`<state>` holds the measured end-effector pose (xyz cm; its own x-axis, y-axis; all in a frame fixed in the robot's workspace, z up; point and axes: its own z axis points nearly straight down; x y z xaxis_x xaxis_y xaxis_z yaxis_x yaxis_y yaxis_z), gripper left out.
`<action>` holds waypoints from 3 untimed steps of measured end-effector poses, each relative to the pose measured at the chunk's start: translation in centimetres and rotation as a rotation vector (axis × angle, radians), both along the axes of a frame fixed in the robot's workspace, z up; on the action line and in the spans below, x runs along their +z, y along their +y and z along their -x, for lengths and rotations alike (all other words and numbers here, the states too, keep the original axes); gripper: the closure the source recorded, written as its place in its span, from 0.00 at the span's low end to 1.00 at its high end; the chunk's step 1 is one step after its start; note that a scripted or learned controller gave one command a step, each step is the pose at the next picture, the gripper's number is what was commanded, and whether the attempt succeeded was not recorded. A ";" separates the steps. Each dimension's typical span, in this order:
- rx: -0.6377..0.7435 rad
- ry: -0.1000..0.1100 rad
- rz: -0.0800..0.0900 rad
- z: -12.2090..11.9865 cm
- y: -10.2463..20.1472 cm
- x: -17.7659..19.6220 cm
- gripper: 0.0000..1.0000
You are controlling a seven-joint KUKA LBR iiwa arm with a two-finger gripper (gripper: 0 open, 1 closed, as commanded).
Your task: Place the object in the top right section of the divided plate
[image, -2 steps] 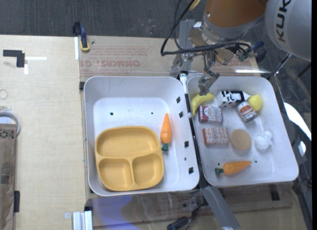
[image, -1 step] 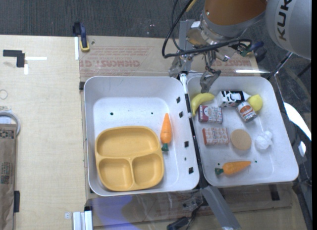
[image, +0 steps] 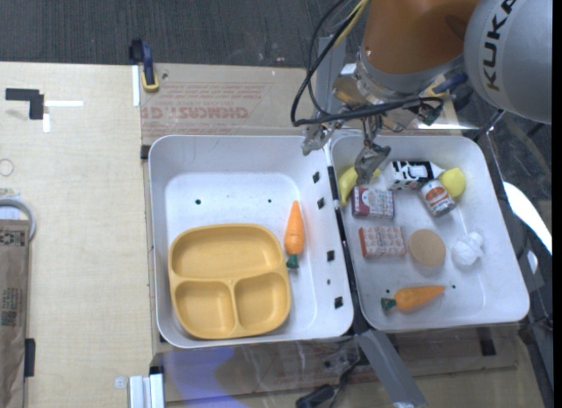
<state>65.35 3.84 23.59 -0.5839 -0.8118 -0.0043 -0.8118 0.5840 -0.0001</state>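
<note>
The yellow divided plate (image: 224,253) lies in the left bin (image: 176,187), one wide section at the back and two small ones at the front. An orange toy carrot (image: 294,229) lies on the bin floor just beside the plate's right rim. My gripper (image: 342,147) hangs over the wall between the two bins, near their back edge. It is open, one finger over each bin, with nothing between them. A yellow banana-like piece (image: 348,182) lies just below it in the right bin (image: 500,222).
The right bin holds a black-and-white carton (image: 413,172), a lemon (image: 453,182), a small can (image: 436,197), a red box (image: 373,203), a pink box (image: 382,241), a tan disc (image: 428,247), a white piece (image: 467,248) and a second carrot (image: 414,297).
</note>
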 end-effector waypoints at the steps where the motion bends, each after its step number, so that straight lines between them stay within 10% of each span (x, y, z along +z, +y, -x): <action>1: 0.382 -0.004 0.000 0.1 2.6 4.0 0.00; 3: 1.222 -0.003 -0.001 -0.6 -0.1 5.0 0.00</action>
